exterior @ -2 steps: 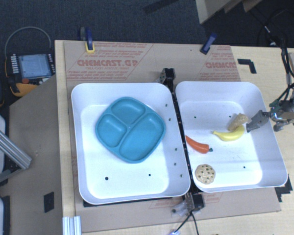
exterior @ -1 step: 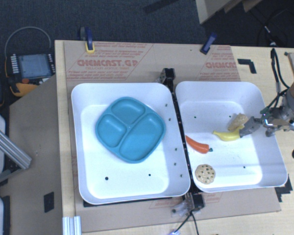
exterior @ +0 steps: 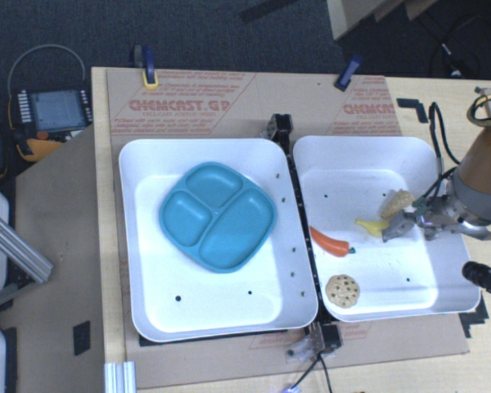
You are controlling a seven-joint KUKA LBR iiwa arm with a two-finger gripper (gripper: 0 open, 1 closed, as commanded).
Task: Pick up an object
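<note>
**End effector low in the right bin, beside the banana**

The end effector (exterior: 403,222) sits low in the right bin (exterior: 368,155), its dark tip touching or just over the end of a small yellow banana (exterior: 371,227). Whether it is spread or closed cannot be told at this size, and nothing can be seen gripped by it. A pale, bread-like lump (exterior: 397,201) lies just behind it, almost against the wrist.

The banana looks the likeliest target. To take it well, the end effector should probably straddle the fruit across its narrow width and settle to the bin floor before closing; a grab at the tapered end may well slip off.

Beyond the banana, further from the end effector, lies an orange carrot (exterior: 331,241), and a round cookie (exterior: 342,290) sits nearer the bin's front wall, well apart. The pale lump is the main crowding risk. The left bin (exterior: 147,285) holds a blue divided plate (exterior: 218,215), far off. Dark cables (exterior: 434,137) trail near the arm (exterior: 481,178) over the worktop (exterior: 229,97).
</note>
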